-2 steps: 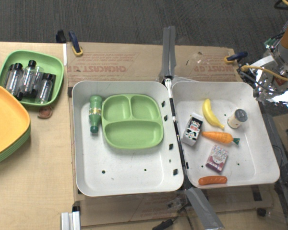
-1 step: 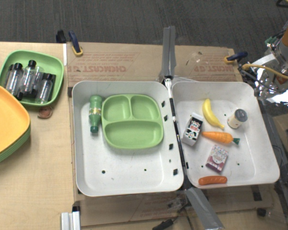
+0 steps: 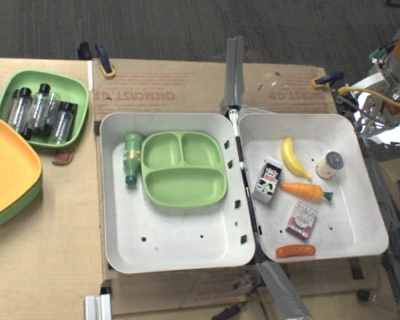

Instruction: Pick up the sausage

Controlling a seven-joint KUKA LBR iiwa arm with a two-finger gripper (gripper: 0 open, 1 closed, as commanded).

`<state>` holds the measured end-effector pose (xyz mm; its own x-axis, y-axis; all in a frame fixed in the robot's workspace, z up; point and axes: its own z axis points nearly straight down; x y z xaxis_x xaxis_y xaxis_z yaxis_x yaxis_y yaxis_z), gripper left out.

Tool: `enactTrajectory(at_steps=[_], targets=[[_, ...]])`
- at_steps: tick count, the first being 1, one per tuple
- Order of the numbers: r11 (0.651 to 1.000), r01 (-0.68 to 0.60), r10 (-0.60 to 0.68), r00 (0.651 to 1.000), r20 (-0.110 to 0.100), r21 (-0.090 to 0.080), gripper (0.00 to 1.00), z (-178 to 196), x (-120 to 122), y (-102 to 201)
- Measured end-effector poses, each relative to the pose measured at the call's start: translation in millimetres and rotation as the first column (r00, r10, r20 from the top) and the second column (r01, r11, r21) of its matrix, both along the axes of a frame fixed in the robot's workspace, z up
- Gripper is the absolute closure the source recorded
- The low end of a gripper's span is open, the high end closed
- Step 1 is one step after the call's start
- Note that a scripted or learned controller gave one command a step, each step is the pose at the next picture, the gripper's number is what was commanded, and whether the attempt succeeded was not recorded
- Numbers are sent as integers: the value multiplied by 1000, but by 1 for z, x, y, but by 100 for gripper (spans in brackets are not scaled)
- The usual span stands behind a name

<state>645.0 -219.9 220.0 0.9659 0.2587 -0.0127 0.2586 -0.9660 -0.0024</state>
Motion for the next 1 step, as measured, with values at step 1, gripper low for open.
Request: enactTrajectory(at_steps=[1], targets=[[998, 56, -56, 998, 8, 1, 100, -30, 4, -1]])
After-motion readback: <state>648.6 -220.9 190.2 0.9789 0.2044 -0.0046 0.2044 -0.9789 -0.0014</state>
